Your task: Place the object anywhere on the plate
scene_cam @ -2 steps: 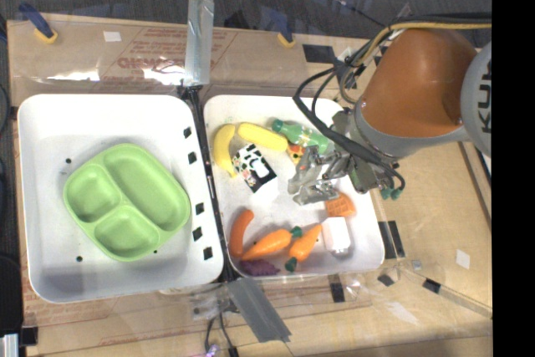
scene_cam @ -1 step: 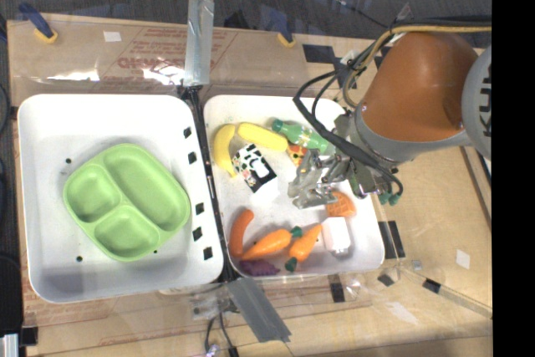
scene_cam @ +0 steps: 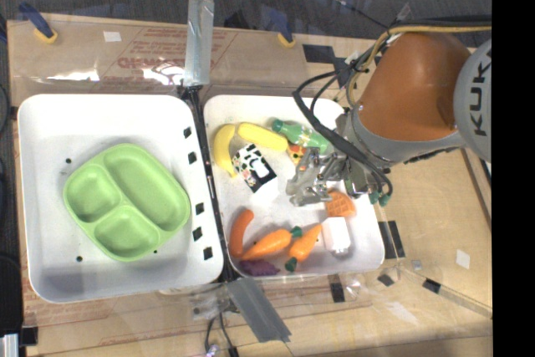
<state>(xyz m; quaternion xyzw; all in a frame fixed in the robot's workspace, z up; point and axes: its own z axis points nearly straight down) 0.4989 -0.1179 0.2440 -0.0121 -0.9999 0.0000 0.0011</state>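
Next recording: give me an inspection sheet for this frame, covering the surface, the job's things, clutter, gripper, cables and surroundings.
Surface: bench with two shallow white bins, left bin and right bin, side by side.
Job's things: light green three-compartment plastic plate in the left bin, nothing on it.
Clutter: in the right bin, a yellow toy banana, a black-and-white patterned card, a green toy piece, orange toy carrots, a white cylinder, a purple piece.
Gripper: metal two-finger gripper low over the right bin's middle; grasp cannot be judged.
Cables: black cables looped beside the wrist.
Surroundings: grey tape strip on the cardboard; dark carpet beyond.
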